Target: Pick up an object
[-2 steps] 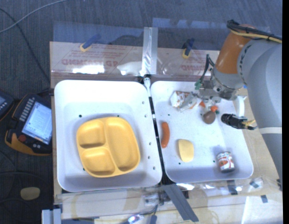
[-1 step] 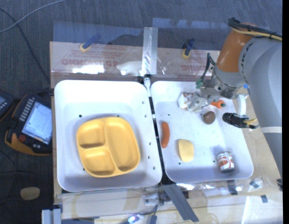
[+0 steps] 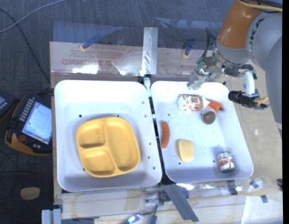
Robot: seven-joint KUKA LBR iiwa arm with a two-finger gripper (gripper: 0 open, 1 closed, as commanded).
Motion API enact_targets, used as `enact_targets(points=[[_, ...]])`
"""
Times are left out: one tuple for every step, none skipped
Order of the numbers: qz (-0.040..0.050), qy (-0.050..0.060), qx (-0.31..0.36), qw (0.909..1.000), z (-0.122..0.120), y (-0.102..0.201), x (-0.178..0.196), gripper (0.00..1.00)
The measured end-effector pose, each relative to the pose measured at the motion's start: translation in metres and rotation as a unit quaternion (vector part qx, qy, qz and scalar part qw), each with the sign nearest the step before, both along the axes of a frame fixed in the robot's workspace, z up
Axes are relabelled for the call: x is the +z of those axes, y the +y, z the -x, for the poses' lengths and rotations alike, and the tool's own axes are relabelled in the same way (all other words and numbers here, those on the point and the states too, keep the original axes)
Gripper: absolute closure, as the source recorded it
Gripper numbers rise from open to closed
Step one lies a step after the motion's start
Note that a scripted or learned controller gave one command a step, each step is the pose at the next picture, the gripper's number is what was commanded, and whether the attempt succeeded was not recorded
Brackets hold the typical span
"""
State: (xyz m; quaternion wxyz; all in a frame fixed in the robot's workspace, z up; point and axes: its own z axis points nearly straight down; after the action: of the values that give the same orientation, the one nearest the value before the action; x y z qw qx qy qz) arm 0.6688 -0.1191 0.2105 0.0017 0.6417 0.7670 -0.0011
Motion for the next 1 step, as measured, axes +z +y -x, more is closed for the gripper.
enact_targets(points=[[0.0001, 0.001, 0.000, 1.0000, 0.0002, -0.0001, -0.0005, 0.00]])
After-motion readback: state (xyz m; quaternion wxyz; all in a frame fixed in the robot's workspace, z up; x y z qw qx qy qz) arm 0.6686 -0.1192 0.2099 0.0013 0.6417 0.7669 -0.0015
